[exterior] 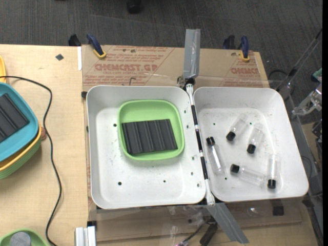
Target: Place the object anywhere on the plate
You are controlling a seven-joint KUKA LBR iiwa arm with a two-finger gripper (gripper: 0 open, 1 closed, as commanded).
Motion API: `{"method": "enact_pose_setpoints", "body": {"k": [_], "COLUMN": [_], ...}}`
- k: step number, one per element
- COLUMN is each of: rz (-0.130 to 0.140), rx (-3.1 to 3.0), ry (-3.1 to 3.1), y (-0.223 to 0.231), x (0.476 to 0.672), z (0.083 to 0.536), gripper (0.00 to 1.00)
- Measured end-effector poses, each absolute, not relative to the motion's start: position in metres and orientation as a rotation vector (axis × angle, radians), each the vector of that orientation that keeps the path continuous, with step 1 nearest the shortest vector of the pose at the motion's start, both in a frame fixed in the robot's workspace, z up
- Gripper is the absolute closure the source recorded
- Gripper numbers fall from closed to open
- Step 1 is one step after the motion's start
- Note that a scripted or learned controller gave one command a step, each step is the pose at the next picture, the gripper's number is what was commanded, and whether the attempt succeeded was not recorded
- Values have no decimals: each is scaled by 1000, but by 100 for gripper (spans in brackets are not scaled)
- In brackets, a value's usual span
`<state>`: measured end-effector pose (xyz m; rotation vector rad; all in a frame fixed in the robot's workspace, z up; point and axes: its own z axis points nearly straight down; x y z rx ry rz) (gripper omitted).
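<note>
A green square plate (pixel 150 111) with a dark ribbed insert (pixel 149 136) lies in the left white bin (pixel 143 188), toward its back. Several clear vials with black caps lie scattered in the right white bin (pixel 287 188): one (pixel 213 157) close to the divider, one (pixel 238 126) near the middle, one (pixel 271 172) at the front right. My gripper (pixel 313 101) shows as a small metallic shape at the far right, outside the right bin's rim and well away from the vials. Nothing rests on the plate apart from its insert.
A cardboard sheet (pixel 133 63) clamped at its corners lies under both bins. A stack of teal and green trays (pixel 15 132) stands at the left edge, with a black cable (pixel 54 152) running past it over the wooden bench.
</note>
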<state>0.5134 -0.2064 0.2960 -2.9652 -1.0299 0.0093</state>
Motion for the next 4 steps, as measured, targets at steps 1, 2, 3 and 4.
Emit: {"method": "enact_pose_setpoints", "body": {"k": [1,2,3,4], "rz": [9,9,7,10], "rx": [-3044,-3085,-3120,-3125], "ry": [-776,-588,-358,-322], "y": [-218,-222,-222,-222], "x": [498,488,478,501], "z": [305,283,277,440], "gripper": [0,0,0,0]}}
